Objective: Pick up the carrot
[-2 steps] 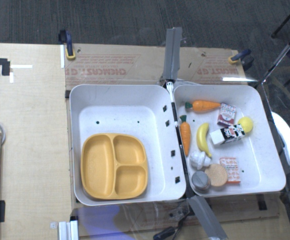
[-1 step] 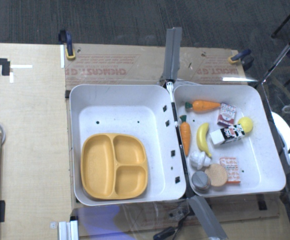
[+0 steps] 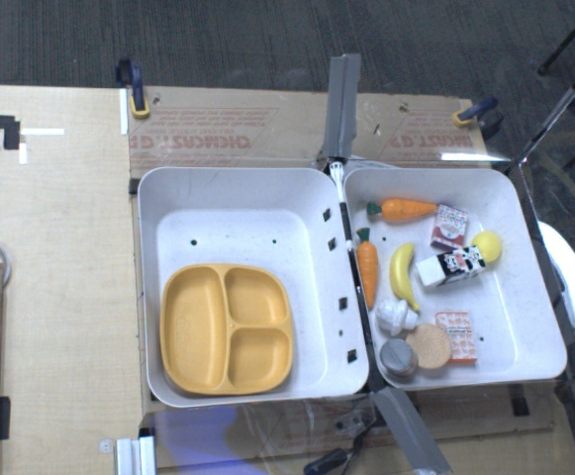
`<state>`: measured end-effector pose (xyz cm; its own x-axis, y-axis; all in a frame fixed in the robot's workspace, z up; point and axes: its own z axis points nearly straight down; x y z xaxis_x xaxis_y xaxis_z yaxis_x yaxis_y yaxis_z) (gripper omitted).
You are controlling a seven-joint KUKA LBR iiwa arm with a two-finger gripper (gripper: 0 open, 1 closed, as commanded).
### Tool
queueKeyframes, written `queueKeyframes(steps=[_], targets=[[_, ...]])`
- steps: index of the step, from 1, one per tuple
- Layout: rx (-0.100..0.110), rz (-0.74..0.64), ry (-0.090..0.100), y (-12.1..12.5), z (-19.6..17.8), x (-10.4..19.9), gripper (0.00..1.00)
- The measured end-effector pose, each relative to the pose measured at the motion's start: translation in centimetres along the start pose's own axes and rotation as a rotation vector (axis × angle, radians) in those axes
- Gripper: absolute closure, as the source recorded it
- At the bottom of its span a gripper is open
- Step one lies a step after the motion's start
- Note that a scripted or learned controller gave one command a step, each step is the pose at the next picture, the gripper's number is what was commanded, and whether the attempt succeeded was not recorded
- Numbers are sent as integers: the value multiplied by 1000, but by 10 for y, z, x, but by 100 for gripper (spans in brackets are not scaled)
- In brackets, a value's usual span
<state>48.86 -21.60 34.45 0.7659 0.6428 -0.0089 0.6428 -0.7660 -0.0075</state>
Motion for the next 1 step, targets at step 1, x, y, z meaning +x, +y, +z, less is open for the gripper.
queueKeyframes(steps=[1], targets=[[0, 0, 0, 0, 0, 0, 0]])
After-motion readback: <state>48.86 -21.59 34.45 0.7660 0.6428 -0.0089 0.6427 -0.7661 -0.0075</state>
